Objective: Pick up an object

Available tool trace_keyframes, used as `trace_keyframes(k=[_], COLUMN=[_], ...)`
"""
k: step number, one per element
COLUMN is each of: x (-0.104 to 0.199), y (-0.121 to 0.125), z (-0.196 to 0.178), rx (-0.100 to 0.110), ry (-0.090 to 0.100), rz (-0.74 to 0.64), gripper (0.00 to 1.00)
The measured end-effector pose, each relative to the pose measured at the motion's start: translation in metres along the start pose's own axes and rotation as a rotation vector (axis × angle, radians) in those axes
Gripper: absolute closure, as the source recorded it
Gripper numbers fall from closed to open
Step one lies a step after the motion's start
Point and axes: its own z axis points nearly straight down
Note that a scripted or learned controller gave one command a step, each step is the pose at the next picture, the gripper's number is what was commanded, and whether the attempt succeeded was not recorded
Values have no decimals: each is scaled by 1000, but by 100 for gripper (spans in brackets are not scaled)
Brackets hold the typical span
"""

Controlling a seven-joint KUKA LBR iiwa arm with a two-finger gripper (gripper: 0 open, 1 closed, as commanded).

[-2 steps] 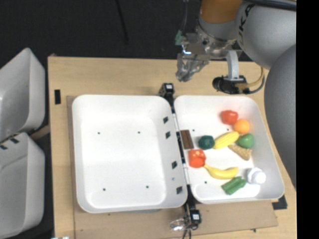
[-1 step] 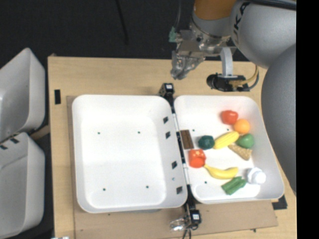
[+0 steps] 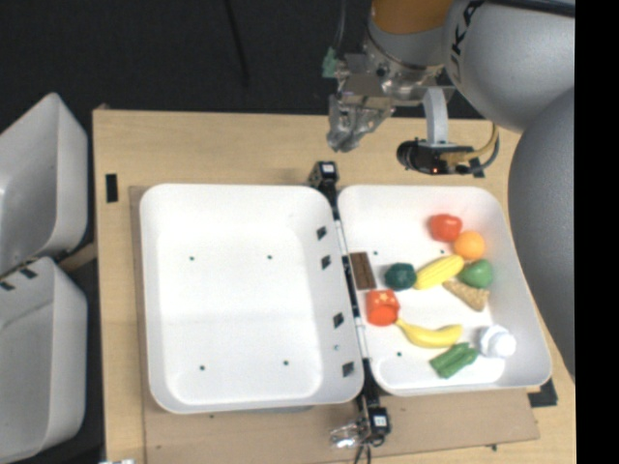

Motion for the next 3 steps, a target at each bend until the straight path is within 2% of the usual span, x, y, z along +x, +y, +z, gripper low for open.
trace_keyframes(k=[3], x=[18], y=[-3], z=[-37], rx=[1], ry=[0], rz=[-1], gripper=[100])
